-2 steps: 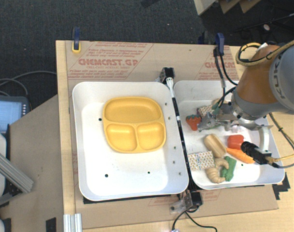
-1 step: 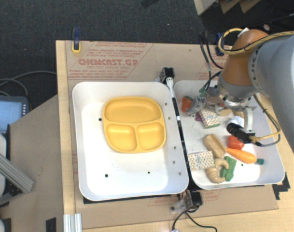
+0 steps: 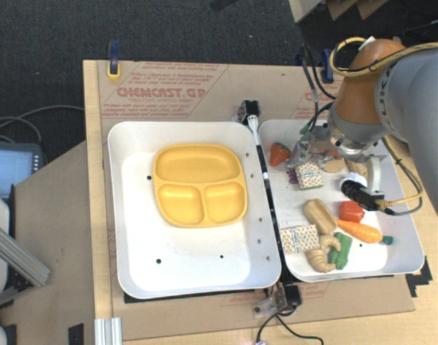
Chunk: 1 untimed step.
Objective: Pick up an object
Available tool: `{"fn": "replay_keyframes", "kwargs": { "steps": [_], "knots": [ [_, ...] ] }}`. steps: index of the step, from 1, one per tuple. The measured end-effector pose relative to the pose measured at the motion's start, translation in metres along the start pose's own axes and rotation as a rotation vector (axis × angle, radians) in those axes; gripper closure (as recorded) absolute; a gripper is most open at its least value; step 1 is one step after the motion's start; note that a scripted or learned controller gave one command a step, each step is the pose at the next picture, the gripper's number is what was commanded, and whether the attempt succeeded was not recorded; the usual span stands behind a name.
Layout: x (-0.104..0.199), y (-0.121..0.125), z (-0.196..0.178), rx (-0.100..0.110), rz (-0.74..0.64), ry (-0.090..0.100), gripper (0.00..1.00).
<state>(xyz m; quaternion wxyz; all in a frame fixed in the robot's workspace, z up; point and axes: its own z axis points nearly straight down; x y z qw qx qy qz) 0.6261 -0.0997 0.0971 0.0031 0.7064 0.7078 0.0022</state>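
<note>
The gripper (image 3: 313, 152) hangs low over the far part of the right bin (image 3: 404, 263); whether its fingers are open or closed I cannot tell (the wrist hides them). Just below it lies a small speckled packet (image 3: 308, 176), apparently not held. Left of the gripper sits a red-orange toy (image 3: 279, 154). Nearer the packet's front are a tan cylinder (image 3: 320, 215), a carrot (image 3: 360, 231) and a second packet (image 3: 299, 238). The left bin (image 3: 132, 250) holds a yellow divided tray (image 3: 200, 184).
</note>
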Motion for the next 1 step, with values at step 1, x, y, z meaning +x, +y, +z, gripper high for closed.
{"fn": "replay_keyframes", "kwargs": {
  "steps": [1],
  "knots": [
    [0.0631, -0.028, -0.094, -0.001, -0.005, 0.003, 1.0]
  ]
}}
